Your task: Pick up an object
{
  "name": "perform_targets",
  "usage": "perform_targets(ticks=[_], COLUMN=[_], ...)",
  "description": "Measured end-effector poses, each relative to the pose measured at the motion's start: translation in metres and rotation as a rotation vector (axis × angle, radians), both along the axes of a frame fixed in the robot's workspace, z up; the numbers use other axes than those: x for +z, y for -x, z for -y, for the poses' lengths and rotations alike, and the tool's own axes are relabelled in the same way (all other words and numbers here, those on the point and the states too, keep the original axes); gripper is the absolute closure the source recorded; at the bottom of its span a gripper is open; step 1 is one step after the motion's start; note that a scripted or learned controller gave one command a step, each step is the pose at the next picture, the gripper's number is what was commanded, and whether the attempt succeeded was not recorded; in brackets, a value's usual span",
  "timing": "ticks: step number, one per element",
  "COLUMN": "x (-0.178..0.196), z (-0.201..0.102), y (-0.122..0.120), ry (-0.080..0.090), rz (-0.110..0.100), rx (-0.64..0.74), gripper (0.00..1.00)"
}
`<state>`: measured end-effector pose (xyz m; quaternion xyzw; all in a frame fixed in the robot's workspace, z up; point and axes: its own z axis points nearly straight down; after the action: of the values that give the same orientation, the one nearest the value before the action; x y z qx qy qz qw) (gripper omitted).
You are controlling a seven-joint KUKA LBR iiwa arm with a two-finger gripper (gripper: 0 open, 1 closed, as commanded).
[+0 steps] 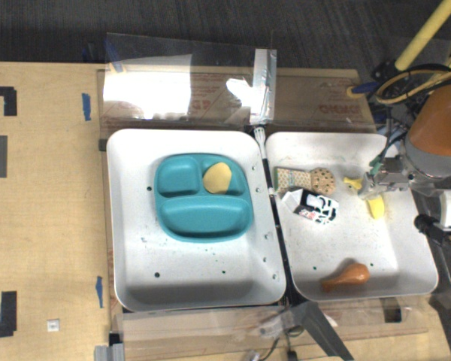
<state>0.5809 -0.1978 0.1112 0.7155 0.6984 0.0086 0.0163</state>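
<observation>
On my desk point(37, 201) stand two shallow white plastic bins, one under my claw point(375, 174) and one point(128, 224) well off to the far side of it from my arm. The bin below me point(406, 239) holds five small things. The largest is a brown drumstick-shaped toy point(346, 275) lying near the bin's front edge, well apart from my claw. Next comes a black-and-white patterned scrap point(316, 206), away from my claw toward the other bin, and just beyond it a pale patterned card point(291, 177) touching a round tan cookie-like disc point(322, 179). Closest is a small yellow block point(375, 206), just below my claw toward the front, with one more yellow bit point(352, 182) right beside my claw.

The other bin carries one teal plastic divided plate point(203, 216), and one rounded yellow lump point(217, 177) sits in its upper right compartment.

Nothing lies between my claw and the yellow pieces. Whether my claw is released or clenched, I cannot tell.
</observation>
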Motion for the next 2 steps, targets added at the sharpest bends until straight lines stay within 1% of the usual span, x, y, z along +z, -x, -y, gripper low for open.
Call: perform_targets(ticks=[1,2], x=[-0.024,-0.025], z=[-0.006,-0.012], y=[-0.021,-0.067], ry=[-0.011,-0.013], rz=[-0.029,-0.031], rx=[-0.1,-0.147], gripper=[1.0,1.0])
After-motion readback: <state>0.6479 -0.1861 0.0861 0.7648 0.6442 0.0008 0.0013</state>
